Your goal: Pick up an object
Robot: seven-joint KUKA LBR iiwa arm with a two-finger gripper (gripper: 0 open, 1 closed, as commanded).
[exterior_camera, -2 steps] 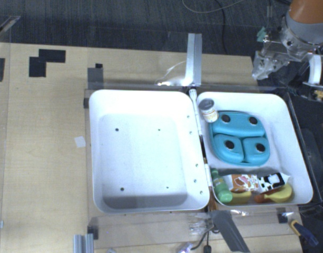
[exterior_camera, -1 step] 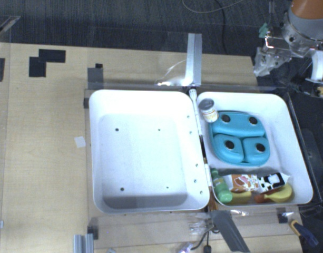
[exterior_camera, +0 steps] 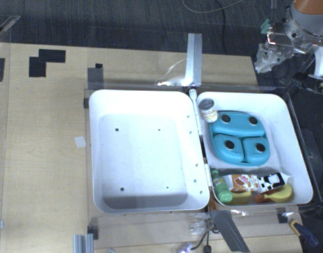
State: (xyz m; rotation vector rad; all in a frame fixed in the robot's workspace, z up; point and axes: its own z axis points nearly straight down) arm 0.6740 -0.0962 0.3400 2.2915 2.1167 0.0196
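- The left bin [exterior_camera: 143, 152] takes up the middle of the frame, white, with a few dark dots on its floor.
- The right bin [exterior_camera: 287, 141] sits touching it at the centre divider and holds everything there is to pick.
- The arm [exterior_camera: 311, 4] is at the upper right of the frame, above and behind the right bin, well apart from the objects; I judge the step to be the approach, with nothing picked yet.
- The tray [exterior_camera: 240, 138], blue with four dimples, lies in the middle of the right bin and is the biggest target.
- The packet [exterior_camera: 253, 186] lies along the lower edge of that bin, with small yellow and green pieces crowded against it.
- The gripper [exterior_camera: 269, 54] hangs outside the bin's upper right corner; how far it is open I cannot tell, and nothing shows in it.
- The jar [exterior_camera: 207, 109] stands at the bin's upper left, touching the tray.
- The next move calls for coming down and left over the bin; the close packing and the bin walls may hinder a clean grip.
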